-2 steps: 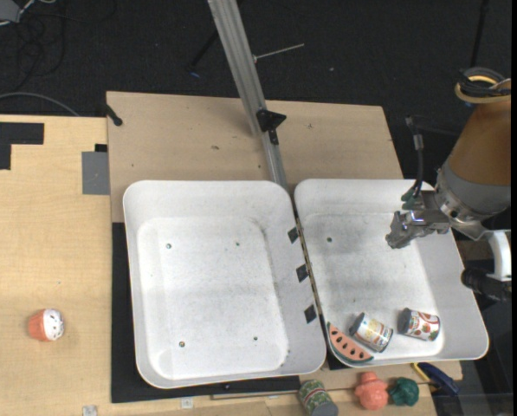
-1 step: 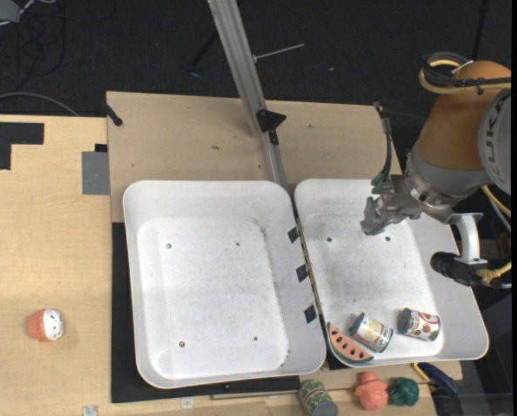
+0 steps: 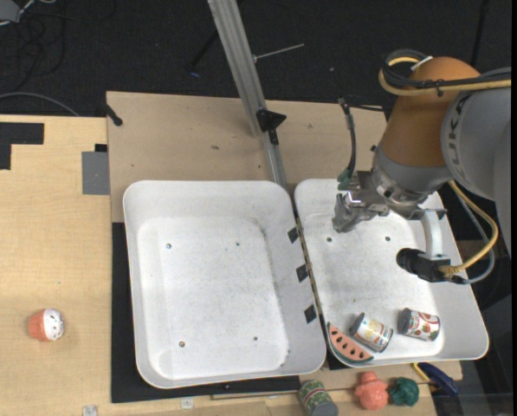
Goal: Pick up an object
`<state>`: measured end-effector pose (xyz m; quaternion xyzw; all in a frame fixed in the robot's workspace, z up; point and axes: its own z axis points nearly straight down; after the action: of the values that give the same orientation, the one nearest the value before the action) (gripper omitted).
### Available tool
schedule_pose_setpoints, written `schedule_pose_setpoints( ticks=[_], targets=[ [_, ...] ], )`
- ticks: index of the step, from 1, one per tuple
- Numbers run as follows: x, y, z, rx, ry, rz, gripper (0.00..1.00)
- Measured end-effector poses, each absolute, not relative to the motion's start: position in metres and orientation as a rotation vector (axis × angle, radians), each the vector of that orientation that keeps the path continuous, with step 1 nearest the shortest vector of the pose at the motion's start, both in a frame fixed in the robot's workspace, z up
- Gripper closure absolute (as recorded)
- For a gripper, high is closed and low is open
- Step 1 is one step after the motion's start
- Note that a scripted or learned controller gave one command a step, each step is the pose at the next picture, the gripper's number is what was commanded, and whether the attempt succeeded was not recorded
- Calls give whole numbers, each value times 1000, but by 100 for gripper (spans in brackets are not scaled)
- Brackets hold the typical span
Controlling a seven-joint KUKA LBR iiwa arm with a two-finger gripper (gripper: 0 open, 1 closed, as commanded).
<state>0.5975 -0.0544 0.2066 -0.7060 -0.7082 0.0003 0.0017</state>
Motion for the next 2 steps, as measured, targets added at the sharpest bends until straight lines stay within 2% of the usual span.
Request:
schedule_pose_setpoints(
  ticks=[2],
  targets=[
    [615,48,231,-2215,-2225,-1,100]
  ],
)
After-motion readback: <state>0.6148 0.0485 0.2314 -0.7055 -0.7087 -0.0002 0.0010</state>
